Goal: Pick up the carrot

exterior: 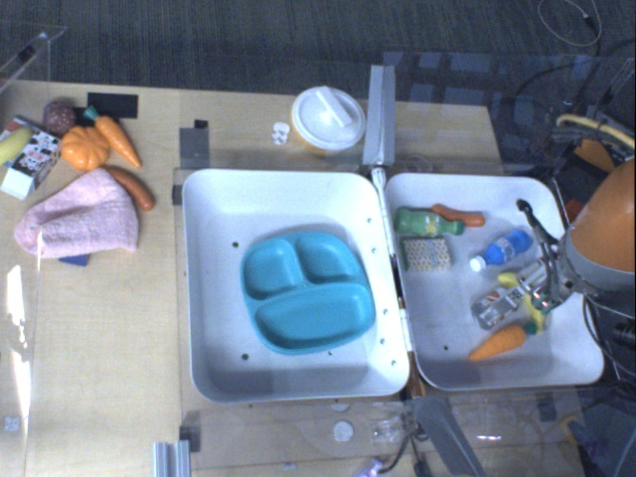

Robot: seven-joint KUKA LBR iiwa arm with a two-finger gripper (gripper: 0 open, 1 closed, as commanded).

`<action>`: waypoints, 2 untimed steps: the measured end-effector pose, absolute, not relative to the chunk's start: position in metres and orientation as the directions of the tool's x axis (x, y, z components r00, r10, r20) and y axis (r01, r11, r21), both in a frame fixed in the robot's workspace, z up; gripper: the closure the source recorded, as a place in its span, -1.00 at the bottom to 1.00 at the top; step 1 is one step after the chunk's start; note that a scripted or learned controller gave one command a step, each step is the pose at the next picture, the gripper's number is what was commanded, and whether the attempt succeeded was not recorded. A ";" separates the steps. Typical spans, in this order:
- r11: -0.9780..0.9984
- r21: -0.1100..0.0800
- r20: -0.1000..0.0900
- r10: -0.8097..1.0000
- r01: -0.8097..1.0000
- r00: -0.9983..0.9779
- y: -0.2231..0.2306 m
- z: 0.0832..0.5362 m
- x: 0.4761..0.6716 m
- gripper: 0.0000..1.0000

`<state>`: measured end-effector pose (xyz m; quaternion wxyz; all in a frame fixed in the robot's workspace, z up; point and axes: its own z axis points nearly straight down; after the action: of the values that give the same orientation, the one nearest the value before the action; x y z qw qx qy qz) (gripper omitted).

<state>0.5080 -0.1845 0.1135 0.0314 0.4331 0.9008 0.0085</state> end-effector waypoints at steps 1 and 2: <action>0.735 0.010 -0.015 0.678 0.678 -0.735 -0.139 0.090 0.492 -1.00; 0.484 0.014 -0.011 0.875 0.875 -0.484 -0.134 0.090 0.492 -1.00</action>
<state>0.4920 -0.1345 0.0902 0.0084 0.5079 0.8614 0.0032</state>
